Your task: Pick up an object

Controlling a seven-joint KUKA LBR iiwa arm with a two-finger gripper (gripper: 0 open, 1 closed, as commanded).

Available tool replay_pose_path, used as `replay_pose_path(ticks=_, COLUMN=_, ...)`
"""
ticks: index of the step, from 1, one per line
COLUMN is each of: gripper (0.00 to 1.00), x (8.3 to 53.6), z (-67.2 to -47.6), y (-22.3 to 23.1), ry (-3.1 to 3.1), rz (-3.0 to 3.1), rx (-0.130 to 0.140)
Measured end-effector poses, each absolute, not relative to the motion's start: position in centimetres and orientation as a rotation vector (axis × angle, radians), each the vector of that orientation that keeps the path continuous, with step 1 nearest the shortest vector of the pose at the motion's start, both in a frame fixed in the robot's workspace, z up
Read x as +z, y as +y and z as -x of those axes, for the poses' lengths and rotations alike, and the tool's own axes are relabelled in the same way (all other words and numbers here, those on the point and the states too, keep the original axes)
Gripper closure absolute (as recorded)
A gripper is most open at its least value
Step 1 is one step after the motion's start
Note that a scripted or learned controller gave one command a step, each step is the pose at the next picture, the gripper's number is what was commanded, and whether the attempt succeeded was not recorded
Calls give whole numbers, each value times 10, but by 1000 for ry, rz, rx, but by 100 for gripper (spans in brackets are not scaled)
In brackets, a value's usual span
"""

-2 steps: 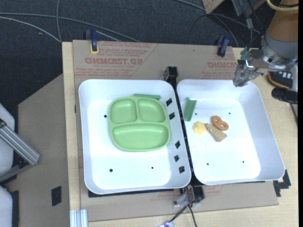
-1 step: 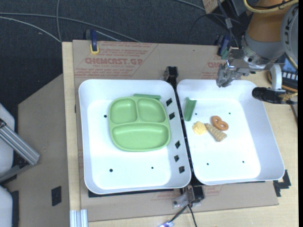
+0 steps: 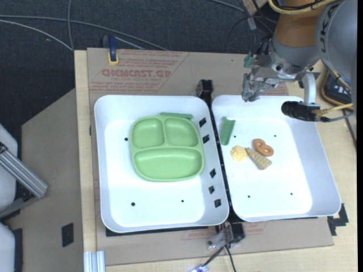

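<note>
Pincer poised above the right bin's far edge

The pincer (image 3: 251, 93) hung empty, its opening unclear; the pretzel (image 3: 263, 147) lay mid-bin touching neighbouring pieces, so a descent might pinch two or miss.

The grey arm (image 3: 309, 33) reaches in from the right, its pincer (image 3: 251, 92) pointing downward, hanging free.

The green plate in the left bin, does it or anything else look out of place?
The green plate lies flat but slightly turned against the left bin's edges. In the right bin, a green strip leans on the dividing wall. Nothing looks spilled or broken.
</note>
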State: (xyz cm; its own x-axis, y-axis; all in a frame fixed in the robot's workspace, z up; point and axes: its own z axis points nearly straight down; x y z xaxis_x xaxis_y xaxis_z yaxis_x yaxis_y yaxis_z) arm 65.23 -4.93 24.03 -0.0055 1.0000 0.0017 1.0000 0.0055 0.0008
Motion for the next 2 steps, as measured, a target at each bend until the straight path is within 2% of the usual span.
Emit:
replay_pose_path(ticks=1, gripper=100, x=246, z=-644, y=9, ry=-2226, rz=2211, rx=-2)
replay_pose_path(ticks=2, gripper=100, x=234, z=-649, y=67, ry=-2226, rz=2213, rx=0)
